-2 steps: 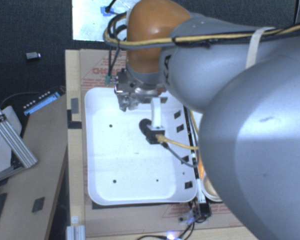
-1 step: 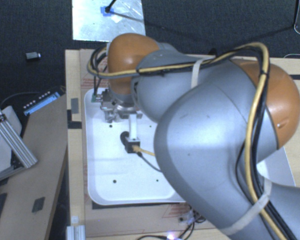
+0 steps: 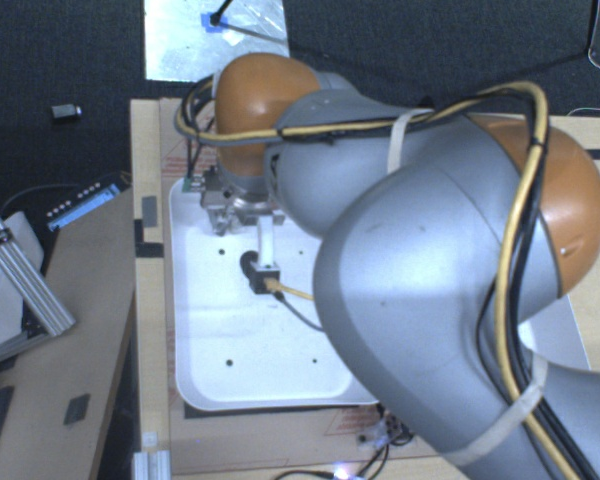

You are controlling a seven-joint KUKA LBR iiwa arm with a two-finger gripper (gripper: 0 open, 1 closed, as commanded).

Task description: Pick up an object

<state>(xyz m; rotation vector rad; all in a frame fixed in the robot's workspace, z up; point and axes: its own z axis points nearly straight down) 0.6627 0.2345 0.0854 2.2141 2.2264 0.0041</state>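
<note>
Camera view: grey arm lies across the left bin; it covers that bin's right side
Claw: gripper hangs over the left bin's far left corner; whether it is wide or narrow, I cannot tell
Task's thing: object not to be made out; I cannot tell where it lies relative to the left bin
Beyond the left bin: silver sheet on dark floor past its far edge; small dark block off to its far left
</note>
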